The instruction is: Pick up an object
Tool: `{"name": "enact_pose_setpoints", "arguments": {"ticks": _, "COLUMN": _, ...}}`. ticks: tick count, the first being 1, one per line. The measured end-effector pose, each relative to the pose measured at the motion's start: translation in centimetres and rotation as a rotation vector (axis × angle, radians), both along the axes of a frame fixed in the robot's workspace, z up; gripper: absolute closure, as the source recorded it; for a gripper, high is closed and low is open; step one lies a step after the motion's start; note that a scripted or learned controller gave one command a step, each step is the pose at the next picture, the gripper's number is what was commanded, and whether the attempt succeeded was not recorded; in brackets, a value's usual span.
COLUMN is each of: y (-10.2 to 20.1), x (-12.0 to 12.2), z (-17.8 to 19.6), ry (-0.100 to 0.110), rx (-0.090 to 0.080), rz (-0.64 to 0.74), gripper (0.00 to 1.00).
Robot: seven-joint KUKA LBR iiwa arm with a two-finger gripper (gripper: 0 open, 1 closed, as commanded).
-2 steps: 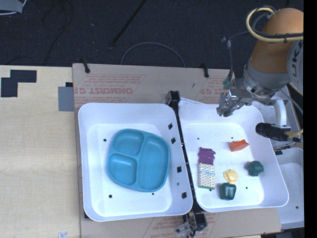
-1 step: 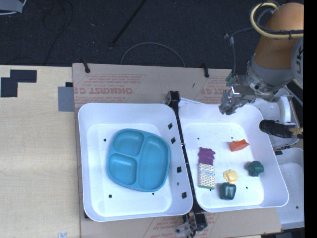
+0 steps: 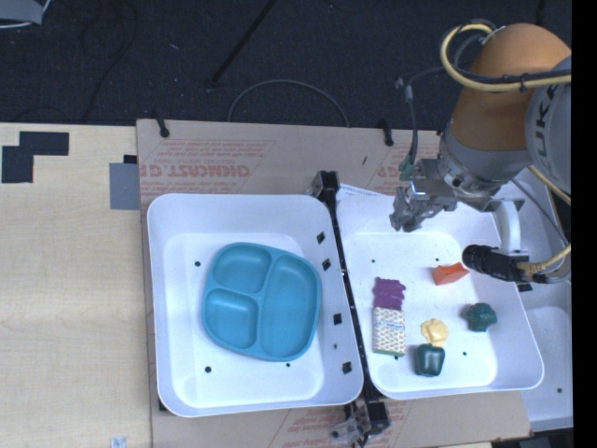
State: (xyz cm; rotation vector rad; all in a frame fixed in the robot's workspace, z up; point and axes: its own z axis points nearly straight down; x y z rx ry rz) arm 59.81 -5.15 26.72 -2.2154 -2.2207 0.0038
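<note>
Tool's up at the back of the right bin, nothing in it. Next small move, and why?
Probably shift the tool toward the bin's front, over the purple block. The tool sits at the far rim of the right bin; every object lies nearer the front, and the purple block looks among the closest.

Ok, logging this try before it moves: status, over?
End effector above right bin's far edge, nothing seen held. Small objects loose in bin: purple piece, orange piece, yellow piece. Path unobstructed.
</note>
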Motion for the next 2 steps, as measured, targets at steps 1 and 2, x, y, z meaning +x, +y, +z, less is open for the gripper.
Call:
{"name": "enact_pose_setpoints", "arguments": {"ticks": 1, "y": 4.3, "x": -2.2, "z": -1.4, "ry": 0.001, "rx": 0.0, "rz": 0.001, "gripper": 1.0}}
{"name": "enact_pose_setpoints", "arguments": {"ticks": 2, "y": 9.2, "x": -3.3, "z": -3.1, "ry": 0.001, "rx": -0.001, "rz": 0.001, "gripper": 1.0}}
